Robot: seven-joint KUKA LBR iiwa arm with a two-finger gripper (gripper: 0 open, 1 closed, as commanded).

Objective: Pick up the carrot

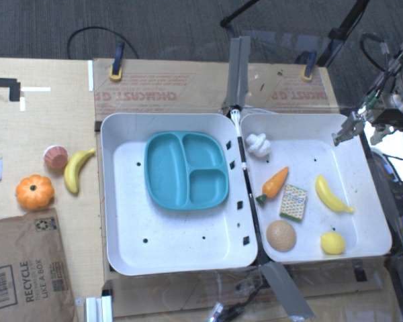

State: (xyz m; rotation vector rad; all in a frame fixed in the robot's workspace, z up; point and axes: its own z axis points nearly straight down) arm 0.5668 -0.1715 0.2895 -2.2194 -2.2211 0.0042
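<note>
The carrot (276,182) is orange with a green stub. It lies at a slant in the right bin (363,247), near that bin's left wall. My gripper (363,133) hangs over the bin's far right corner, well to the right of the carrot and apart from it. It looks open, and nothing sits between its fingers.
Around the carrot lie a white knobbly item (257,144), a patterned square block (293,202), a tan round item (281,235), a banana (332,194) and a lemon (333,243). The left bin (121,247) holds a teal divided plate (187,170). A pumpkin (35,192) and a second banana (77,170) lie on the bench at the left.
</note>
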